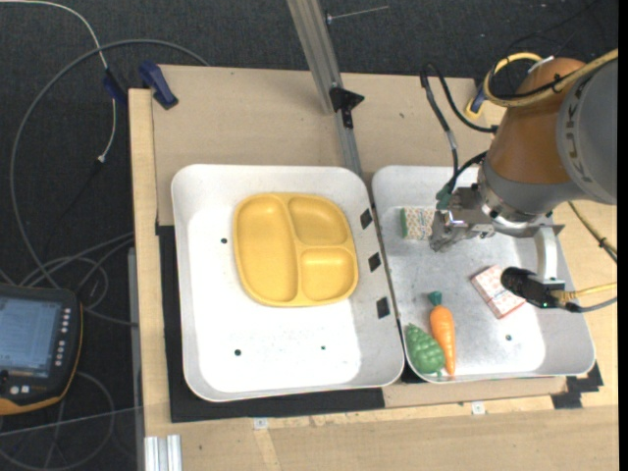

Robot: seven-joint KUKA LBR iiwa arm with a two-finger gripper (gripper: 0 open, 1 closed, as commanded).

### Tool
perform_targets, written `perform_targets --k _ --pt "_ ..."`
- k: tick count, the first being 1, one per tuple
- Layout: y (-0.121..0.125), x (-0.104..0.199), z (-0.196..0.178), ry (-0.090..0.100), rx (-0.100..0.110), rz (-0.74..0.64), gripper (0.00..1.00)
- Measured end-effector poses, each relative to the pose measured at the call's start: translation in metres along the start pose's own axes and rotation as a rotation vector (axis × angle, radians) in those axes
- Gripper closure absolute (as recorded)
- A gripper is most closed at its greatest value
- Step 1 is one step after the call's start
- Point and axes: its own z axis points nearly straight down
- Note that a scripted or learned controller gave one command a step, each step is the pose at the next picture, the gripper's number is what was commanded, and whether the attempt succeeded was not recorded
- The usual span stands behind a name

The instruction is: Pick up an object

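Over the right-hand white bin [559,356] you are seeing the pincer [449,226] hanging low near the bin's back left part, just beside a small speckled block [417,224]. Whether its tips are touching that block, you cannot tell: the wrist is covering them from above, so how far the pincer is standing open is not readable either, and nothing is showing as gripped. The grey arm [549,145] with its orange band is reaching in from the right and is hiding the back right part of this bin.

Counting the right bin's contents, you are looking at four loose things: one speckled block at the back left; one small red-and-white box [494,290] lying towards the middle right, partly under a black fitting on the wrist; one orange toy carrot [444,334] lying lengthwise near the front left; and one green knobbly toy vegetable [423,351] touching the carrot's left side, resting against the bin's front left corner.

Beside it, the left-hand white bin [196,263] is holding one thing: a yellow plate [294,248] divided into three compartments, sitting flat in the back half.

Both bins are sitting side by side, touching along their inner edges, on one wooden bench [245,116]. One tablet-like handheld controller [34,346] is lying off the bench at the far left.
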Motion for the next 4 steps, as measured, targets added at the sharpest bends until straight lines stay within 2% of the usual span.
perform_targets --k 2,3,4 --pt "0.004 -0.002 -0.119 -0.001 -0.001 0.000 1.00" --pt "0.012 0.046 -0.098 0.003 0.012 -0.003 1.00" --pt "0.013 0.105 -0.081 0.003 0.013 -0.004 1.00"
